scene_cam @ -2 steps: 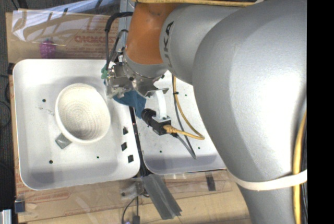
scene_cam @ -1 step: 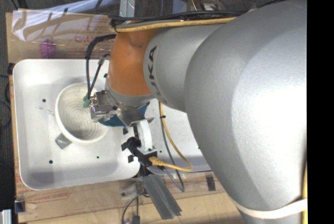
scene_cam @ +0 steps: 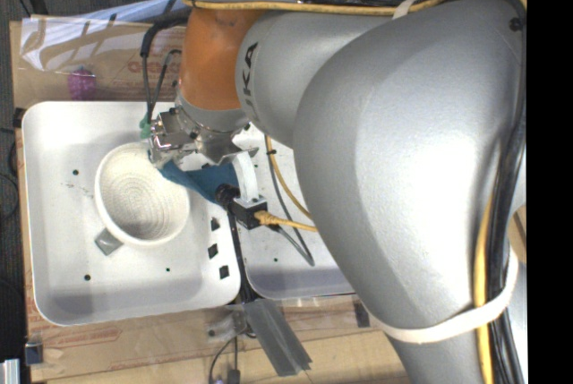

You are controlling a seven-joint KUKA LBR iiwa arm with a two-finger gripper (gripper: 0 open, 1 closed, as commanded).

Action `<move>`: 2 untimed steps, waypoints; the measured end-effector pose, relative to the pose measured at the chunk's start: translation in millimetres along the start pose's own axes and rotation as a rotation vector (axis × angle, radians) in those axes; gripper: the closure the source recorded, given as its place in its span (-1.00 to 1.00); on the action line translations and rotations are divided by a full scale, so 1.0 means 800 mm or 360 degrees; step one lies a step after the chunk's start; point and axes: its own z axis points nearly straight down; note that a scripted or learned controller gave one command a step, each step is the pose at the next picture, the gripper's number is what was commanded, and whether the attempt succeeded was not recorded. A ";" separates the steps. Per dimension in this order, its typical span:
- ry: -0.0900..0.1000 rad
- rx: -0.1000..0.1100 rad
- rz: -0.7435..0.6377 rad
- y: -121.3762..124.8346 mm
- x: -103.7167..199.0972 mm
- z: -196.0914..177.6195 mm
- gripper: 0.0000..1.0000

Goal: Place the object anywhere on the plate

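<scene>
One blue object (scene_cam: 204, 181) lies slantwise beside the plate (scene_cam: 139, 194); claw (scene_cam: 170, 145) state cannot be told.

One plate (scene_cam: 141, 200), two bins (scene_cam: 54, 284).

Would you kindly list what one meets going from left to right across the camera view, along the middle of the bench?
Left white bin → small grey block → white plate → blue object → orange band → grey arm.
</scene>
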 end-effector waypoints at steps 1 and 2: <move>0.0002 -0.0003 -0.0005 0.056 -0.097 -0.009 1.00; 0.0002 -0.0001 0.0049 0.017 -0.029 -0.008 1.00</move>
